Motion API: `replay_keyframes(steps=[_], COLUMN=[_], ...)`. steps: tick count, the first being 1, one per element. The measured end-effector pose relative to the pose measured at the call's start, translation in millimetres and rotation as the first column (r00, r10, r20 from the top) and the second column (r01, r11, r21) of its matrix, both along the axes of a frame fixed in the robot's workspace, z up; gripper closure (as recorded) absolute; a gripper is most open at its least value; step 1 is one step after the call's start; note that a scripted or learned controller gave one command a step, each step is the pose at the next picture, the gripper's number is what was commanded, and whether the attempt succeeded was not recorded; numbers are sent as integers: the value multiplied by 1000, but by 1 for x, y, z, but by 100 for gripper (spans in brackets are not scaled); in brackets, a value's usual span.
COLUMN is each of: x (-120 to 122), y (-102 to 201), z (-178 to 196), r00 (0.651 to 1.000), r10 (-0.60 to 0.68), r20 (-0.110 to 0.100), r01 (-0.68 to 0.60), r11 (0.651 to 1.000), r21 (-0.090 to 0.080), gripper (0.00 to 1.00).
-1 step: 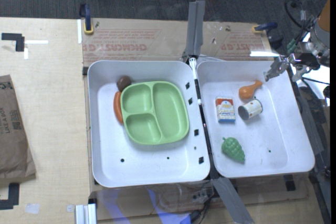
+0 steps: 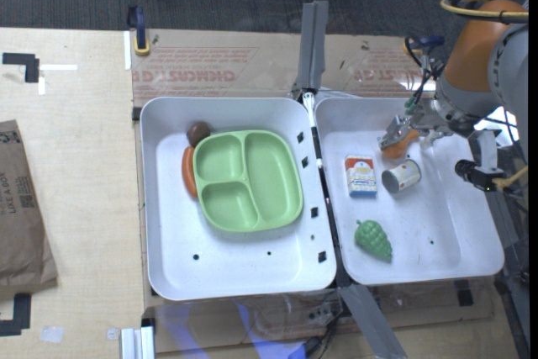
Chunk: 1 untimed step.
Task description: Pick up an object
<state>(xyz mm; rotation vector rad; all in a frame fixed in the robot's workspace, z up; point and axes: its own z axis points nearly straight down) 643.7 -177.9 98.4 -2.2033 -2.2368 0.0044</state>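
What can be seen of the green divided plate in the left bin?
The green plate is a pale green, rounded-square tray, plastic by its look, with three compartments: two side by side at the far end and one at the near-left. It lies flat and right side up, slightly rotated, in the left bin. A brown round object sits against its far-left corner, and an orange-red item lies along its left edge, partly tucked under the rim. The compartments appear to hold nothing.
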Motion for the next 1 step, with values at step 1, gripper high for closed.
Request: replay_keyframes(steps=[1], x=[-1], y=[0], z=[5], r00=[1000], r10=[3], r20=[-9], r01=[-3], r11=[1000], r21=[0], gripper=[100])
